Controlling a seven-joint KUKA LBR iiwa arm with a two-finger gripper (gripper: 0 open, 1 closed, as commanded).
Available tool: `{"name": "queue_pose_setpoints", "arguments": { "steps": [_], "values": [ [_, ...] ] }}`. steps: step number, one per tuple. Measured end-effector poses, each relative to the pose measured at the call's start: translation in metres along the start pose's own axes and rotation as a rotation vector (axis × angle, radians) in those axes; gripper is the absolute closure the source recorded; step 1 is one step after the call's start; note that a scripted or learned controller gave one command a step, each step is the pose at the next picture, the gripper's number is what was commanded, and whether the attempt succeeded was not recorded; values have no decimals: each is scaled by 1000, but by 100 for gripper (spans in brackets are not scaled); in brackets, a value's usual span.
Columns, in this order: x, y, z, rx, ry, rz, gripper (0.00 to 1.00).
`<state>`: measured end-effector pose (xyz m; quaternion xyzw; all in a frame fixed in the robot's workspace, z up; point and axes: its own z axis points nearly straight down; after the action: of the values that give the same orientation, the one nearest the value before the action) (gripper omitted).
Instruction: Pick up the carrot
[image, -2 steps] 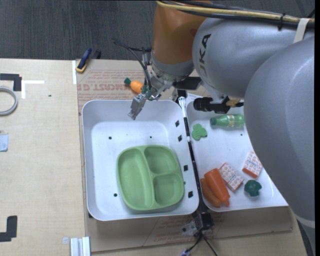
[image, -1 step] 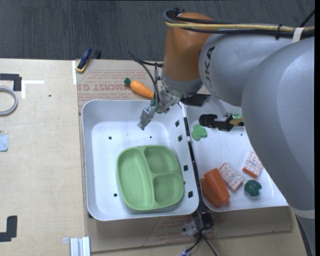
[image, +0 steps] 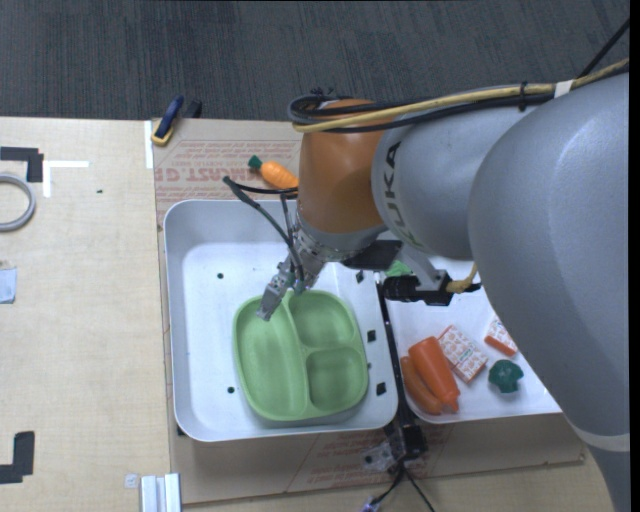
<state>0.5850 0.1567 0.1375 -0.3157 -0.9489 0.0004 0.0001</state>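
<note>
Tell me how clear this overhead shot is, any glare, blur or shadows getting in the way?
Camera view: even, soft lighting, no harsh glare on the white bins; the arm's big grey body sits close to the lens, looks soft and blocks much of the right side; the gripper is slightly blurred over the green divided plate; the carrot beyond the bins reads sharply enough.

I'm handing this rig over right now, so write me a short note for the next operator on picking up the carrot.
Claw: over the left bin, at the upper left rim of the green divided plate; nothing visible between its fingers.
Carrot: outside the bins, on the cardboard past the left bin's far edge, untouched.
Right bin: holds orange sausage-like pieces, a small packet and a green item.
Done: nothing yet.
Left: move the claw to the carrot, grasp, lift.
</note>
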Motion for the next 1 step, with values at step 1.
{"name": "queue_pose_setpoints", "arguments": {
  "steps": [1],
  "values": [
    [41, 39, -27, -2, -2, -309, 0]
  ]
}}
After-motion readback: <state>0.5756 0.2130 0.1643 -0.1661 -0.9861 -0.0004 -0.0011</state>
